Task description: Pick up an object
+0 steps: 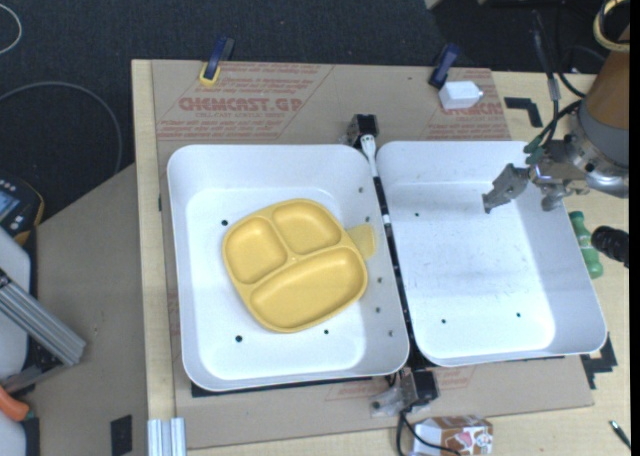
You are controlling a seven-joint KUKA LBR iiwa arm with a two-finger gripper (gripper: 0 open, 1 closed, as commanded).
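Yellow divided plate (293, 264) lying flat in left bin (190, 184). Gripper (524, 187) well right of plate, above the neighbouring bin (500, 284), fingers spread wide, nothing held. Approach step, seemingly; next: crossing to plate, descending onto its rim.

One fixed camera looked down at a slant from above the table (330, 94), far enough back to take in both bins (200, 184) and the floor beyond.

I see two white bins (200, 184) side by side on brown board (250, 99), blue clamps (216, 59) at its far edge.
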